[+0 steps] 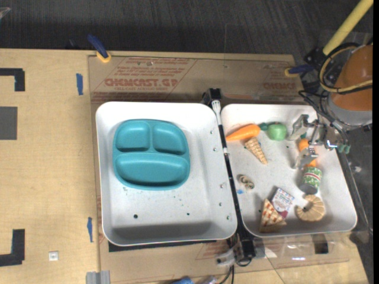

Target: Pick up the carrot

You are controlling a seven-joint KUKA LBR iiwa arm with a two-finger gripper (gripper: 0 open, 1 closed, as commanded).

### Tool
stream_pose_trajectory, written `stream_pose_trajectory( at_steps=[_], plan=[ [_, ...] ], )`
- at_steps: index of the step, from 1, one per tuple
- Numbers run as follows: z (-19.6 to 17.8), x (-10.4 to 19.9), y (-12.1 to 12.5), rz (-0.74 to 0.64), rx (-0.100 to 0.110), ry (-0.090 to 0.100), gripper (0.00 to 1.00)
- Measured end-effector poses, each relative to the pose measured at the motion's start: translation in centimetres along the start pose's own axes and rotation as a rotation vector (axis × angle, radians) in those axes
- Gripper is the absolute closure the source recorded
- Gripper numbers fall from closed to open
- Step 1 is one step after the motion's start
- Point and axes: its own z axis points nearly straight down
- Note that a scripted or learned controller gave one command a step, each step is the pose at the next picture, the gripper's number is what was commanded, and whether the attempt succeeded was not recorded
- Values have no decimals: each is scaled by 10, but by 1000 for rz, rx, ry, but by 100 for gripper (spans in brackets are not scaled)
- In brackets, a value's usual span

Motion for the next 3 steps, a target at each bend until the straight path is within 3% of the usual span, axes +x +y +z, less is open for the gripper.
stream_pose_trajectory(
  at_steps=[1, 2, 3],
  plan=[
    [-16, -5, 0, 0, 2, -16, 100],
    [-15, -4, 0, 0, 2, -14, 0],
    [0, 0, 0, -92, -1, 2, 0]
  ],
)
